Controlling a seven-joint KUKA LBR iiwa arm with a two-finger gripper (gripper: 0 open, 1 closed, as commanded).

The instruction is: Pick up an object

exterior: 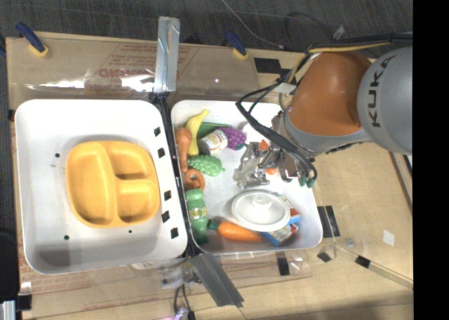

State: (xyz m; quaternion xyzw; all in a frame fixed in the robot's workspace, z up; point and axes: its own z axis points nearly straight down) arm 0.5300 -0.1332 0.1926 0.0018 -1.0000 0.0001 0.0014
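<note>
With the end effector [254, 171] low in the right bin [309, 208], its grip state impossible to tell, descend squarely onto the white lidded bowl [259, 210] at its 6 o'clock, avoiding the carrot [238, 231].

Grey arm [393, 101] marked KUKA, orange band [330, 94], black cables [263, 111], metallic end effector [256, 168]

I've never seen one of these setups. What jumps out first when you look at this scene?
Probably the yellow divided tray, sitting alone in the left bin. Next, the big grey arm with its orange band coming in from the right, its end effector low over the right bin, which is crowded with toy food such as a banana and purple grapes.
</note>
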